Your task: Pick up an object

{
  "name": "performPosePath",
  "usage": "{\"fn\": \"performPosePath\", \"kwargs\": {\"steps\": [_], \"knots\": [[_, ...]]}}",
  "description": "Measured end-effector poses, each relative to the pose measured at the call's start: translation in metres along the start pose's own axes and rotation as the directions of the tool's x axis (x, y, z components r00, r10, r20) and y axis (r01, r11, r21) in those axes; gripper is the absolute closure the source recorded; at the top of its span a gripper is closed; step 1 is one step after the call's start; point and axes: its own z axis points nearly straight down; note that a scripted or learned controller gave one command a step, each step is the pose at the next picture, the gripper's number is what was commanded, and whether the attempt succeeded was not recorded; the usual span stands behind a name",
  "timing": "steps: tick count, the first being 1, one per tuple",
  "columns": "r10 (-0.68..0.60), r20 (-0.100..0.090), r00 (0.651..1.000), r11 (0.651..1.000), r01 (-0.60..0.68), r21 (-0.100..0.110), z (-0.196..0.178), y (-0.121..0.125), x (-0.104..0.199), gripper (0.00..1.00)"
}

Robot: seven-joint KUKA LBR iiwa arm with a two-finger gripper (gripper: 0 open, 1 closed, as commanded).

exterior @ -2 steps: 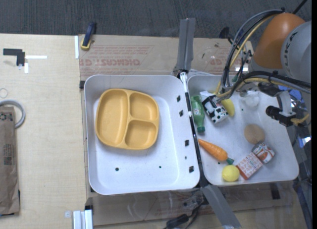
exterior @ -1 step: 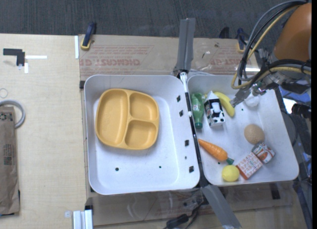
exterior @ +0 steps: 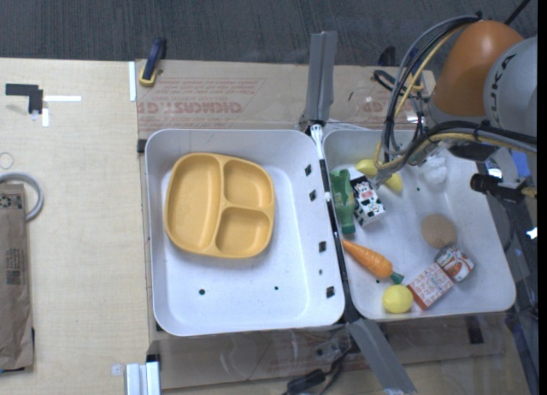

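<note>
Two white bins sit side by side on the tabletop [exterior: 77, 214]. The left bin [exterior: 239, 299] holds a yellow divided plate [exterior: 220, 205] lying flat toward its upper left part. The right bin [exterior: 479, 291] holds the small things: a green bottle [exterior: 344, 201] lying along the left wall, a black-and-white carton [exterior: 367, 200] just beside it, a yellow piece [exterior: 380, 173] near the upper left corner, a carrot [exterior: 368, 258] lying at a slant below the bottle, a lemon [exterior: 397, 298] near the front wall, a red and white box [exterior: 430, 285] just beside the lemon, a small red and white pack [exterior: 455, 264] touching that box's upper end, and a round brown disc [exterior: 439, 231] in the middle.

The arm [exterior: 500, 77] reaches in from the right over the upper right corner of the right bin, its orange band [exterior: 474, 56] uppermost, with yellow and black cables [exterior: 406, 85] looping down toward the yellow piece. The hand is hidden among arm and cables, so whether it is open, closed or gripping anything cannot be told. A brown paper bag [exterior: 13, 274] lies at the tabletop's left edge.
</note>
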Motion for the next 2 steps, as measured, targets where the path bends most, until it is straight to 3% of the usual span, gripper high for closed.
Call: {"fn": "performPosePath", "kwargs": {"steps": [1,2], "knots": [[-0.001,0.001,1.000,1.000,0.001,0.002,-0.009,0.000,0.000,1.00],[-0.022,-0.001,1.000,1.000,0.022,-0.002,-0.136,0.060,0.090,1.00]]}}
